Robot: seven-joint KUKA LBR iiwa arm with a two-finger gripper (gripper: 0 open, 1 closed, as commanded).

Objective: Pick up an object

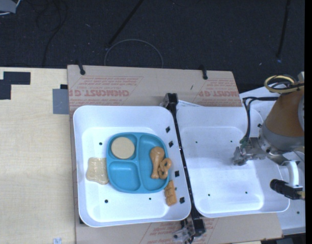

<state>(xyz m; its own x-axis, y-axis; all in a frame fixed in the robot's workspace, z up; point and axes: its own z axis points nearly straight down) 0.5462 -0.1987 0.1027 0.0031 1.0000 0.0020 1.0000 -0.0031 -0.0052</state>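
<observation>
- In the camera view, two white bins sat side by side on a cardboard sheet (145, 85): the left bin (89, 136) and the right bin (217, 202), joined along a dark seam between them.
- The gripper (242, 155) hung low over the right part of the right bin, near its right wall; the arm (285, 116), grey with an orange band, came in from the right. Whether its fingers were apart or together could not be told at this size, and nothing showed between them.
- Every object lay in the left bin, well apart from the gripper, with the seam and both inner bin walls between.
- One blue divided tray (126, 178) lay in the middle of that bin, with three compartments.
- One round tan disc (122, 147) sat in the tray's upper-left compartment.
- One tan pretzel-like piece (160, 162) lay in the right compartment.
- One pale flat piece (97, 170) touched the tray's left edge.
- One small brown piece (170, 193) lay just beside the tray's lower-right corner.
</observation>
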